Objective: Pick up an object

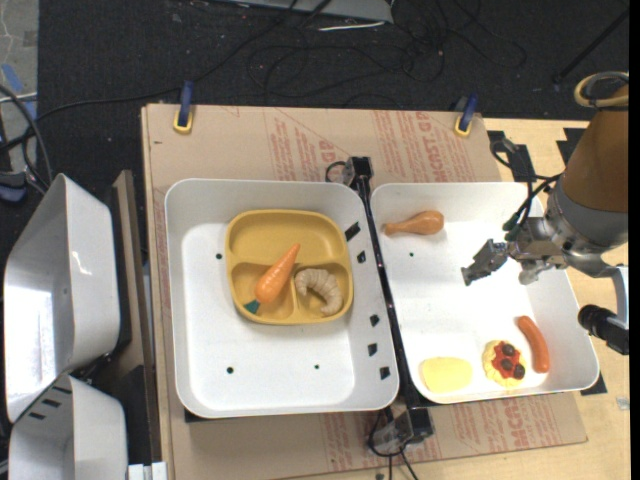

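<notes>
Over the right bin, I have the gripper hanging above bare white floor, roughly mid-bin, with nothing between its fingers; the jaws look spread a modest way apart, ready to close. The candidates are scattered around it. A chicken drumstick lies toward the far side, just left of the gripper, so I judge it the handiest target. A sausage, a small pizza and a yellow slice sit along the near edge. In the left bin a yellow divided plate keeps a carrot and a shrimp in separate compartments, well apart from the arm's reach.
</notes>
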`<state>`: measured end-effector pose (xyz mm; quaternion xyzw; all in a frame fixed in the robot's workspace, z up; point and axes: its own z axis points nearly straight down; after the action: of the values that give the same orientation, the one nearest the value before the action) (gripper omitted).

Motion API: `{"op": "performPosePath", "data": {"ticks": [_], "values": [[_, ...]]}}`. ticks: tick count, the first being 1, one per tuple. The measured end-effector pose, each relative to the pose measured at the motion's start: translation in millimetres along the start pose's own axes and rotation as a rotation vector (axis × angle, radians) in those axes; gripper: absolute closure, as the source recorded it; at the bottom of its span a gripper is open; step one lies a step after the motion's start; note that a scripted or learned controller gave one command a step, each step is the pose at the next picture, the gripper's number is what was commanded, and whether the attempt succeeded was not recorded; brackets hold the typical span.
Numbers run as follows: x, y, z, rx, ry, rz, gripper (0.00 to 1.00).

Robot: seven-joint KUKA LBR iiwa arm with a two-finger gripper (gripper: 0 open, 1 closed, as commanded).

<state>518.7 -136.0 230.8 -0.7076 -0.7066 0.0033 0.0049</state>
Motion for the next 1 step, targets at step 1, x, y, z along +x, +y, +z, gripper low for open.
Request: {"op": "performPosePath", "data": {"ticks": [1], "values": [[0.2,2.3,-5.4,-0.011,-0.002,-0.003,0.0]]}}
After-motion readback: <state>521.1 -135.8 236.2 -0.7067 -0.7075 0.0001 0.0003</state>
